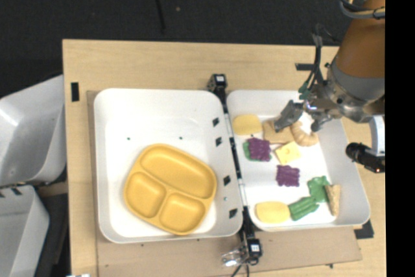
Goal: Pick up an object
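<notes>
Grey end effector [301, 119] hovers splayed wide over your tan croissant piece [303, 134], seemingly lining up a grasp.

Two bins side by side on bench [149, 61]. Left bin [110, 139]: divided tray [170, 188] toward its front. Right bin [347, 204]: toy foods [285, 175] scattered through middle and front. Gripper [299, 119] over its rear, arm entering from right.
</notes>
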Controlling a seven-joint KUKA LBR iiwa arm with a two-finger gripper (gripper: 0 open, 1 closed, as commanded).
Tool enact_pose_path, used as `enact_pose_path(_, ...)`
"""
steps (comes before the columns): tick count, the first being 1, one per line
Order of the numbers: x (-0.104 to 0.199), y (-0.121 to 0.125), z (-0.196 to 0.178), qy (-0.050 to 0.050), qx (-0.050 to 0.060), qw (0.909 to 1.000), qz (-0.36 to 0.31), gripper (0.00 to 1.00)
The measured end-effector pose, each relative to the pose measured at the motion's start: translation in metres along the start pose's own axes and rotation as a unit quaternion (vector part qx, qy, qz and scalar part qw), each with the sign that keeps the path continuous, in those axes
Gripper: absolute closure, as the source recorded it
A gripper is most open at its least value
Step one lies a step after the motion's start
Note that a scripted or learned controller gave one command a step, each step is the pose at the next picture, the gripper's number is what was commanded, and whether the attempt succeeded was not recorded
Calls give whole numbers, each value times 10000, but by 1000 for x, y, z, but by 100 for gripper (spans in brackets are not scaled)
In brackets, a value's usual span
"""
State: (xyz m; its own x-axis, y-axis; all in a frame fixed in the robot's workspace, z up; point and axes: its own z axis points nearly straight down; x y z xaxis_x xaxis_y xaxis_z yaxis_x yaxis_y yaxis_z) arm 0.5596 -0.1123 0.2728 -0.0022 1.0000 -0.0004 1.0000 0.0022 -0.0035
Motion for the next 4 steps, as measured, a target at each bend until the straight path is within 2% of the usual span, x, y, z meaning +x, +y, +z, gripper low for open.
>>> enact_pose_path(1, 47, 0, -243, -15, -98, 9999, -23, 0)
enact_pose_path(2, 44, 2, -242, -26, 8, 10000, -22, 100)
enact_pose_path(3, 168, 62, -237, 6, -7, 10000, -56, 100)
enact_pose_path(4, 153, 8, -129, -15, 73, 10000, 18, 100)
